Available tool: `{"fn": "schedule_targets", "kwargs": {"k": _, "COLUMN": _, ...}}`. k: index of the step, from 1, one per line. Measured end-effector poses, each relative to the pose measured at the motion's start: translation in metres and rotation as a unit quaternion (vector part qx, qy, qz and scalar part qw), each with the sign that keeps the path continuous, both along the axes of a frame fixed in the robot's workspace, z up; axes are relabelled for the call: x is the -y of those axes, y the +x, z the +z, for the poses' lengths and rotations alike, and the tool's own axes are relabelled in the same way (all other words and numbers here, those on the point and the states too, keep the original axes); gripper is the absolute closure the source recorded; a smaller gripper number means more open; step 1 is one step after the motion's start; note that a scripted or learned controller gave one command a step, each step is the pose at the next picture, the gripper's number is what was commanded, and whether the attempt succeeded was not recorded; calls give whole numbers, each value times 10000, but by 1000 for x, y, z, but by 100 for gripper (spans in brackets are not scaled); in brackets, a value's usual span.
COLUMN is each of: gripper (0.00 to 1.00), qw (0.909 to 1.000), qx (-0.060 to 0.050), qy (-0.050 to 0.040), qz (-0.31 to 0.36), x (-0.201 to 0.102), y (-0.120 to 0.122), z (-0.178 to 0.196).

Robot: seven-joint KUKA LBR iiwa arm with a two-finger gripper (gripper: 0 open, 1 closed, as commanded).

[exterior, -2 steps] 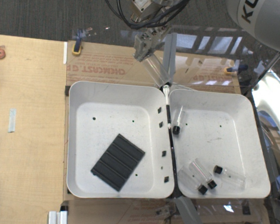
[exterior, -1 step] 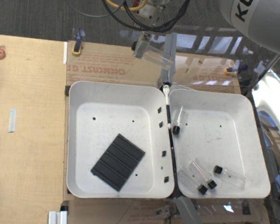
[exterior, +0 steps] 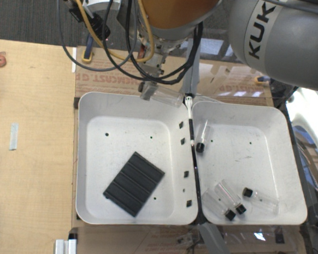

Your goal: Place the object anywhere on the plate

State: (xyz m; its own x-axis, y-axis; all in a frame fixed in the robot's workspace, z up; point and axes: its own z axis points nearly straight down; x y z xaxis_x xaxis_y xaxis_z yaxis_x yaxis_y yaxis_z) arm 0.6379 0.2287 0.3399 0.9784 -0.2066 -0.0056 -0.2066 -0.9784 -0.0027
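Observation:
A black ribbed rectangular plate [exterior: 134,183] lies flat in the left bin [exterior: 91,146], toward its front. My gripper [exterior: 148,90] hangs over the far rim of the left bin, under the orange band of the arm. Its fingers are shut on one end of a clear plastic tube [exterior: 166,98]. The tube sticks out level to the right, reaching the divide between the bins. The plate is well in front of the gripper and apart from it.
In the right bin [exterior: 277,160], one clear tube with a black cap [exterior: 201,138] lies by the left wall. Several more capped tubes [exterior: 230,200] cluster at the front. Cables loop around the wrist. Cardboard lies behind the bins.

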Motion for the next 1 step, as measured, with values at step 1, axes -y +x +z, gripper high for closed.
{"fn": "schedule_targets", "kwargs": {"k": 1, "gripper": 100, "qw": 10000, "qx": -22, "qy": 23, "qz": -36, "x": 1, "y": 1, "z": 7}}
